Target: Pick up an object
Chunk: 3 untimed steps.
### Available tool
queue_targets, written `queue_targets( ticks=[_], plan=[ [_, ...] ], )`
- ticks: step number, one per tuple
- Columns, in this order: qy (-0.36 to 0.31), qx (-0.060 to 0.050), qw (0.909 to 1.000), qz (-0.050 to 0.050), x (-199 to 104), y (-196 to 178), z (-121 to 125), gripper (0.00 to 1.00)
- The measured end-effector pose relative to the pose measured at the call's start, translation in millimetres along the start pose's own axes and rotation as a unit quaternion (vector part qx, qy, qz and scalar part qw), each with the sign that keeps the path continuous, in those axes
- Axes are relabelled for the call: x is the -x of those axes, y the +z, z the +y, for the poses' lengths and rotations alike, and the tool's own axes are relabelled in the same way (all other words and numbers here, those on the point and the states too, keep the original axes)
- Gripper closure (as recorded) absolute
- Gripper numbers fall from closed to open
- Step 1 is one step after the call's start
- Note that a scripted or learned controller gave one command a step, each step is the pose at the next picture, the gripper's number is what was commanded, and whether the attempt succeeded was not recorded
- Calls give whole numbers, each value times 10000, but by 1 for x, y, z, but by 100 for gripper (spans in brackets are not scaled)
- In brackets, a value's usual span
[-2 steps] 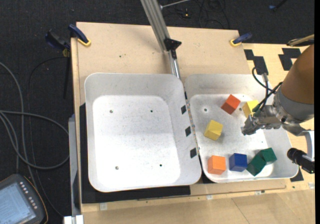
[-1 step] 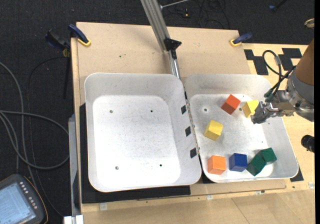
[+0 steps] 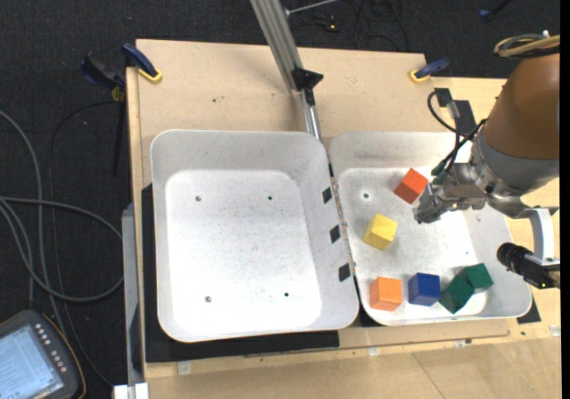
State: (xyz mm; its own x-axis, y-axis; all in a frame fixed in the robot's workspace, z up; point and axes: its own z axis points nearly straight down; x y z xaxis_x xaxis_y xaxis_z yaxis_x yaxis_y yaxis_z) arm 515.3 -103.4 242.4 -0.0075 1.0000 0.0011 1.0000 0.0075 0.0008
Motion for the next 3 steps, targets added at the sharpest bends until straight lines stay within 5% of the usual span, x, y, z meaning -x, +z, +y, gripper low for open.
queue_targets(
  ticks=[3],
  plan=[
    [-3, 4, 10000, 3, -172, 3, 16, 100]
  ],
)
